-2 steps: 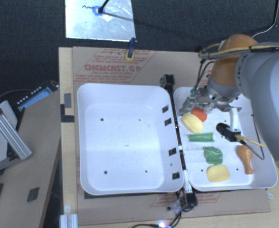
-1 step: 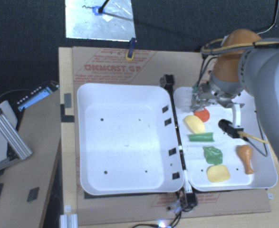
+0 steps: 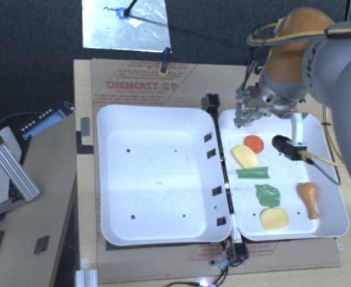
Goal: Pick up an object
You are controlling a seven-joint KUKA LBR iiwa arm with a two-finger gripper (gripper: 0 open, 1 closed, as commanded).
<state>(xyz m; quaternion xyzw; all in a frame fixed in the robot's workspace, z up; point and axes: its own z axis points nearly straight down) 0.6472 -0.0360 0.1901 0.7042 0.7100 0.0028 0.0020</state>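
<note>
The right bin holds several toy foods. A red disc lies near its back left, with a pale yellow oblong piece just in front of it. Further forward lie a green bean pod, a green leaf and a yellow lemon-like piece. Towards the right wall rests a brown drumstick. My gripper hangs over the bin's back left corner, a little behind the red disc, and nothing shows in its grasp.
The left bin stands beside the right one, with a black hinged divider between them. A shiny metal sheet lies behind the bench. The grey arm crosses over the right bin's back right.
</note>
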